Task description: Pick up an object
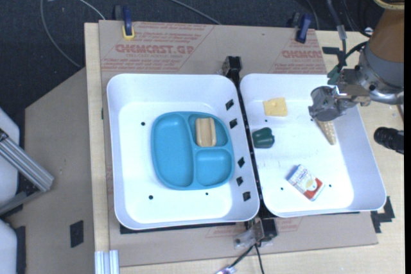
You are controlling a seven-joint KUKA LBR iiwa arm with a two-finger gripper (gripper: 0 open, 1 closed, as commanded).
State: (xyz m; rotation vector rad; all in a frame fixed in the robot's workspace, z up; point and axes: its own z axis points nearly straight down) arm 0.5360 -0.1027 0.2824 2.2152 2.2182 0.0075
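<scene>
Cone (329, 132), tan and tapered, lies just below the claw (323, 111) in the right bin (366, 163); likely light and stiff, it suits a mid-body grasp, claw state unclear

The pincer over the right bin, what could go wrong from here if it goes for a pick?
1. The pincer hangs just above the waffle cone, which is narrow and tapered; it might slip or roll away instead of being gripped.
2. The cone lies near the right bin's far side wall, so a sideways nudge could wedge it there.
3. The cheese slice lies flat on the floor, so a try at it may well close on nothing.
</scene>
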